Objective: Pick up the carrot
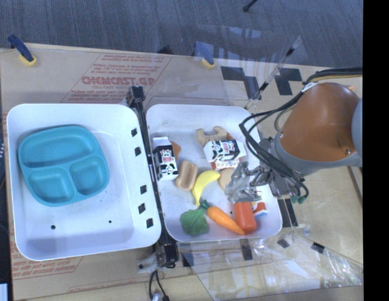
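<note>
- The arm [320,127] reaches in from the right edge of the camera view, its orange band bulging over the right rim of the right bin [182,115], with black cables looping across its upper side.
- The wrist angles down and to the left, carrying the tool [245,190] low over the right part of that bin.
- The tool's metal fingers [239,182] point down toward the bin floor; how far they stand apart cannot be told, and nothing is seen gripped between them.
- The carrot [224,219] lies on the floor of the right bin near its front edge, slanting from upper left to lower right, just below and left of the tool and not touched by it.
- A red item [245,217] sits just beside the carrot's right end, directly under the tool.
- A green vegetable [194,222] rests against the carrot's left end.
- A banana [204,184] lies just above the carrot, and two small milk cartons [164,158] [222,152] lie farther back in the bin.
- The left bin [31,231] holds a blue divided tray [63,163], well apart from the arm.
- Both bins stand side by side on the counter [88,74].
</note>
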`<action>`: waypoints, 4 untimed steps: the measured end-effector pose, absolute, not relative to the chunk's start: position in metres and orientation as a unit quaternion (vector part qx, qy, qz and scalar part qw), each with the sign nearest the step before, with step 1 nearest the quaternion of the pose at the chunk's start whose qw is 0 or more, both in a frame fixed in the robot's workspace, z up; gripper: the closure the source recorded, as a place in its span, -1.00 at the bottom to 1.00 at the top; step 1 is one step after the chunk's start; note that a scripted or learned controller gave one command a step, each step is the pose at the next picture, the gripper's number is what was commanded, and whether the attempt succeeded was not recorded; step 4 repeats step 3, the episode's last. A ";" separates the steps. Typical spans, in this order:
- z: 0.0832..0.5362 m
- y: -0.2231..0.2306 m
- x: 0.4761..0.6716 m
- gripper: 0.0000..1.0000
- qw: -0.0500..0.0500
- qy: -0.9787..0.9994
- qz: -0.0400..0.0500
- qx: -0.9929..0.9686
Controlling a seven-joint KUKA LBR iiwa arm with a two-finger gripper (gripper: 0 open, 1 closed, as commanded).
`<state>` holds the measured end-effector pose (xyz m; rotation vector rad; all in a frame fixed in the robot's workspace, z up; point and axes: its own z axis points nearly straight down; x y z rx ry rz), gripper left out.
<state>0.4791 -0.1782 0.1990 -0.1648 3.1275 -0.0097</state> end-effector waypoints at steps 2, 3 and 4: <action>0.115 -0.135 0.488 -1.00 -0.003 0.996 0.003 -0.086; 0.115 -0.182 0.483 -1.00 0.001 0.999 -0.001 -0.051; 0.115 -0.182 0.483 -1.00 0.001 0.999 -0.001 -0.051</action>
